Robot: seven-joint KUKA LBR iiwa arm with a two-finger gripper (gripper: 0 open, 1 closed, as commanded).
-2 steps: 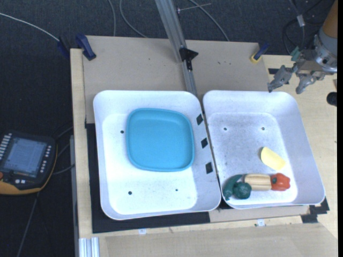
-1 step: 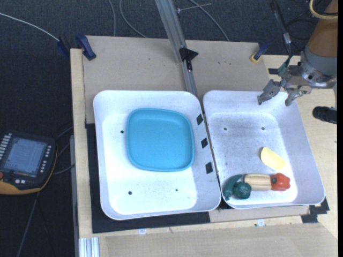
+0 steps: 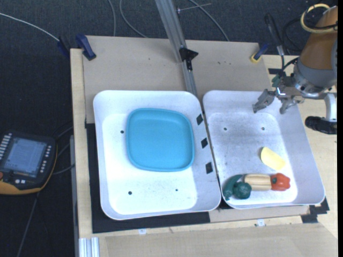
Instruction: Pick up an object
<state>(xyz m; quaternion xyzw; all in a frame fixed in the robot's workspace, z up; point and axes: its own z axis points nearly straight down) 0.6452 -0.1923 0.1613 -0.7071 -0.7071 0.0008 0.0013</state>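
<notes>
Objects crowd the near edge of the right bin (image 3: 300, 143): we see a green piece (image 3: 237, 189) by the near left corner, a tan wooden piece (image 3: 257, 182) touching it, and a red piece (image 3: 280, 182) at that one's right end. Just behind them lies a yellow piece (image 3: 272, 158). In the left bin (image 3: 110, 159) we find a blue plate (image 3: 159, 138), flat in the middle. At the right bin's far edge the gripper (image 3: 274, 103) hovers, its fingers spread apart, pinching nothing.
</notes>
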